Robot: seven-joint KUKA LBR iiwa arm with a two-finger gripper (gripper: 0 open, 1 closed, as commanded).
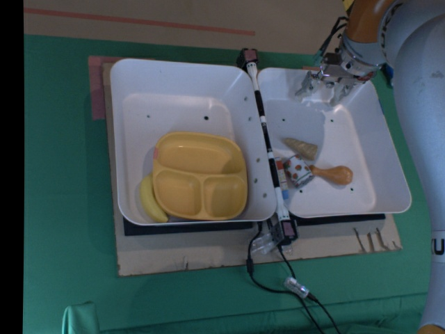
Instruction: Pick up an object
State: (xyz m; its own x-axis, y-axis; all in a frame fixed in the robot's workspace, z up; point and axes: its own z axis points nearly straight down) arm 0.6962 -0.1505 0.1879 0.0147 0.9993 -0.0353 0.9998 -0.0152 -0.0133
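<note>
Gripper: your gripper (327,89) hovered at the right bin's (389,179) far edge, fingers apart, holding nothing.
Progress: nothing picked; the cone (301,147) lay nearer, untouched.

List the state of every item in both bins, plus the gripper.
Yellow divided tray: lying flat, left bin.
Banana: wedged beside the tray.
Cone: lying on its side, right bin.
Patterned block: tilted.
Orange drumstick: lying flat.
Gripper: above the right bin's far edge, holding nothing.
</note>
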